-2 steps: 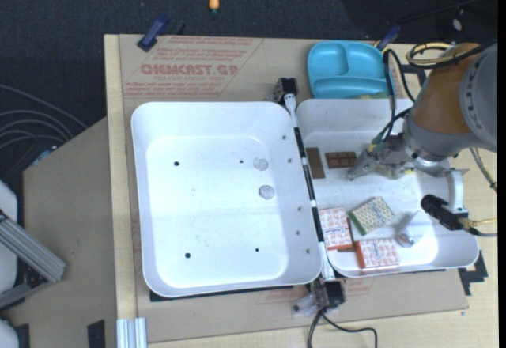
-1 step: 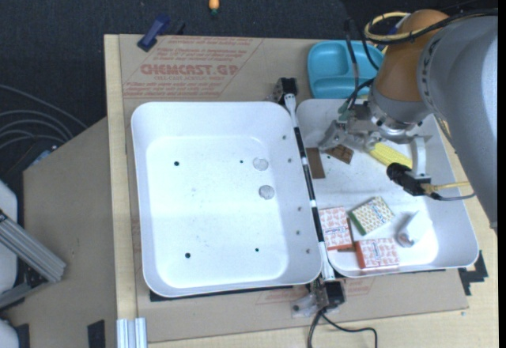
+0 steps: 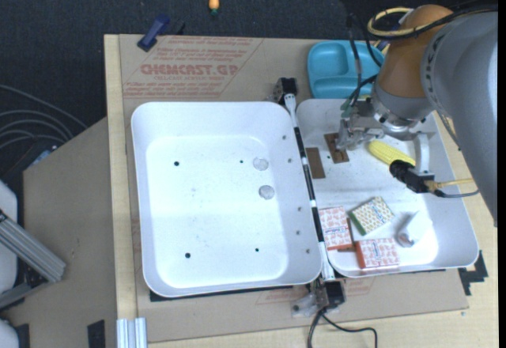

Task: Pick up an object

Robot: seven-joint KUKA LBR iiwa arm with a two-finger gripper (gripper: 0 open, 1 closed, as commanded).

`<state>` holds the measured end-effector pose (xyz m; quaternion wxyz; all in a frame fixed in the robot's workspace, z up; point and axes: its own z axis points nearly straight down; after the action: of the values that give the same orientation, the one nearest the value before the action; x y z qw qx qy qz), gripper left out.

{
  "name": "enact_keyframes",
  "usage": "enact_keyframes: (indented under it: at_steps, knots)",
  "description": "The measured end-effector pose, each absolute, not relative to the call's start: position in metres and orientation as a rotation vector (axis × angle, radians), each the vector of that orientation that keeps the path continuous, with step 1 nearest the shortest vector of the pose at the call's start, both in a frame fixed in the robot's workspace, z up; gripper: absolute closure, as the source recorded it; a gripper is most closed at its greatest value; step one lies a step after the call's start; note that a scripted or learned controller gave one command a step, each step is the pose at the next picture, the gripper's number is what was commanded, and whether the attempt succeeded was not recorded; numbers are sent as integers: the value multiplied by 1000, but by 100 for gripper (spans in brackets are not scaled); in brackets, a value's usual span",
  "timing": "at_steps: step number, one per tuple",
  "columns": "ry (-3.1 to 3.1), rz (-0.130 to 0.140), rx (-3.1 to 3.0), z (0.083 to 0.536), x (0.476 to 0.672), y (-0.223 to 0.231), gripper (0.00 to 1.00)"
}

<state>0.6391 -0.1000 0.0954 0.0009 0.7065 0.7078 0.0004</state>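
Bins: two shallow white bins side by side, the left white bin (image 3: 158, 141) and the right white bin (image 3: 451, 247).
Left bin: two small round clear discs (image 3: 263, 178) near its middle.
Arm: one grey arm with an orange band (image 3: 411, 62), reaching in from the right.
Gripper: the two-finger gripper (image 3: 345, 141) is low over the far part of the right bin; I cannot tell its grip.
Right bin things: one yellow banana-shaped toy (image 3: 387, 153), two small brown flat blocks (image 3: 316, 163), three small patterned boxes (image 3: 360, 232), one small grey lump (image 3: 405, 237).
Behind the bins: one blue plastic dish (image 3: 332, 69).
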Motion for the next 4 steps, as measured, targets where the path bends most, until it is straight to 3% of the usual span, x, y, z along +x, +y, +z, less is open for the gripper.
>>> enact_keyframes:
  at_steps: [1,2,3,4]
  knots:
    - [2223,0,2219,95,639,-100,0]
    - [2221,3,2216,105,640,-100,100]
    - [2221,2,2216,105,639,-100,0]
    - [2220,4,2214,116,640,-99,100]
